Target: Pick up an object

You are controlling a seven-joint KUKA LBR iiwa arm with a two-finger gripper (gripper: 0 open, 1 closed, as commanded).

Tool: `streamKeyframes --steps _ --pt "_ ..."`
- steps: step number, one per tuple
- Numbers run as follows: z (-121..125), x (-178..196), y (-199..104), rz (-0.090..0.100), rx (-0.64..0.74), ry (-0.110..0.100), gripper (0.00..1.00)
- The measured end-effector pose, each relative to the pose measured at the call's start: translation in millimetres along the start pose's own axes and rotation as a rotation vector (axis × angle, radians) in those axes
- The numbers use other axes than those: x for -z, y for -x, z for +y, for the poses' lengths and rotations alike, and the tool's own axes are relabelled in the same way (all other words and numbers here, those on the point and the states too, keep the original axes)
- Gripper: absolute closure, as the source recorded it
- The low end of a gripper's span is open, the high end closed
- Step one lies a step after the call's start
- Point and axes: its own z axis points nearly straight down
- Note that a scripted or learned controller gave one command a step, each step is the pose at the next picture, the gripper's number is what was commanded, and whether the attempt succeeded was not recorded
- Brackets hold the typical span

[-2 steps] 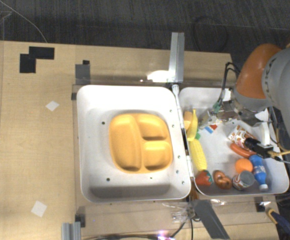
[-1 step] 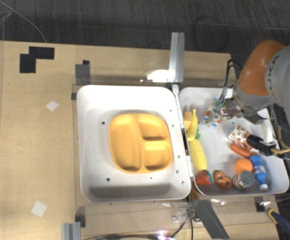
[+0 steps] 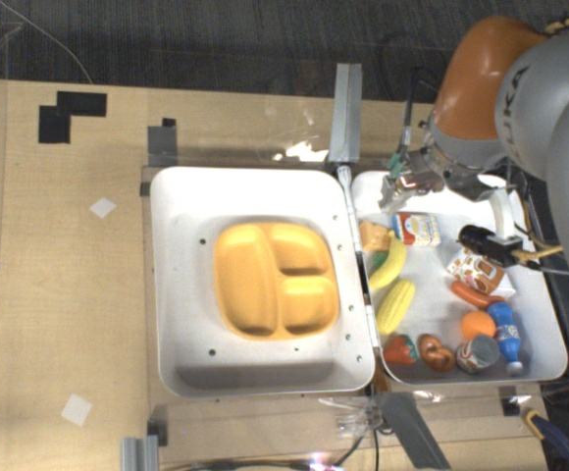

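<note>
Remotely, I saw the gripper (image 3: 397, 183) hanging over the far left corner of the right bin (image 3: 551, 346), low near the rim beside the divider between the bins. Whether it was spread or pressed together I could not make out from that slant, and I saw nothing pinched in it. Just beside it, on the bin floor, lay a small white and red carton (image 3: 418, 228). Along the left wall sat a tan pastry (image 3: 372, 234), a banana (image 3: 388, 265) and a yellow corn cob (image 3: 395, 306), close together. Toward the right lay an orange and white packet (image 3: 476, 274). Along the near wall I counted a red fruit (image 3: 399, 349), a brown piece (image 3: 437, 352), a tin can (image 3: 477, 354), an orange ball (image 3: 478, 324) and a blue bottle (image 3: 506, 330). The left bin (image 3: 181, 263) held a yellow divided tray (image 3: 270, 278), well apart from the gripper
</note>
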Motion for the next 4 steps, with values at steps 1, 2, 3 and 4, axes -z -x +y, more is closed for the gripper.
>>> streamKeyframes --steps 1,2,3,4 --pt "-3 -4 3 0.0 -0.005 -0.009 0.0" --pt "-11 -90 67 -0.009 -0.122 0.01 0.0" --pt "25 -92 71 -0.008 -0.399 0.008 0.0" --pt "-15 -90 61 -0.013 -0.153 0.019 0.0"
